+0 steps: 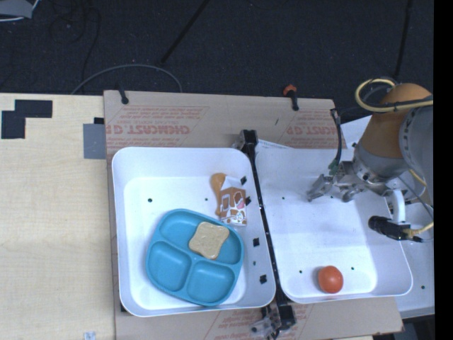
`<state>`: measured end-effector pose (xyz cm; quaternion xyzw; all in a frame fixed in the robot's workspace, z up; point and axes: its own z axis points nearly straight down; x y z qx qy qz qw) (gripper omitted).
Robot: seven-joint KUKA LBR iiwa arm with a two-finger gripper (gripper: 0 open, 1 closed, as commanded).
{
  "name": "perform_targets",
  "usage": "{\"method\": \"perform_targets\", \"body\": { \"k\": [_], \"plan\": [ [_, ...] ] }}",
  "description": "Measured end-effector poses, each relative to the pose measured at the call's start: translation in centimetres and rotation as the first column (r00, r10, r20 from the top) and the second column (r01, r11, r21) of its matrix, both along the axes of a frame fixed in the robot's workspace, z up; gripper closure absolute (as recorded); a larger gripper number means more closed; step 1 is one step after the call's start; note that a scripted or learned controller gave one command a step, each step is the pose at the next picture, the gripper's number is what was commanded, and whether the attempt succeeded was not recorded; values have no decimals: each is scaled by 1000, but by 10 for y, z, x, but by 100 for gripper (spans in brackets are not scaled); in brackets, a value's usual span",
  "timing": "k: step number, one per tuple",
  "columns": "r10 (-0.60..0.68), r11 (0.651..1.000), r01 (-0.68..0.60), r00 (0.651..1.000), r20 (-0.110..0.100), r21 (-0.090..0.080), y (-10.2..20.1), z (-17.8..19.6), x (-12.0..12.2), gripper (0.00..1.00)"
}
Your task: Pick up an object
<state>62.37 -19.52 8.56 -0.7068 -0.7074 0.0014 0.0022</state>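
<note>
Hovering in the right bin [354, 275], the gripper [327, 187] spreads its jaws, holding nothing; the tomato [330, 279] lies well apart, toward the bin's near edge.

bins [185, 163]: both plain white, pretty clean looking
plate [170, 269]: bright blue, split into sections
toast [209, 240]: tan, kinda pale beige
ball [330, 279]: red-orange
packet [232, 205]: brown and white print
arm [388, 129]: grey with an orange band
claw [322, 188]: silvery grey metal
bench [49, 211]: light wood, few dark grey squares
</note>
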Motion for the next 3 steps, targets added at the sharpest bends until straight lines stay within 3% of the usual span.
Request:
{"method": "perform_targets", "body": {
  "k": [1,3],
  "plan": [
    [0,1000,0,1000,2,0,0,12,1,100],
    [1,1000,-1,1000,8,-2,4,117,4,100]
  ]
}}
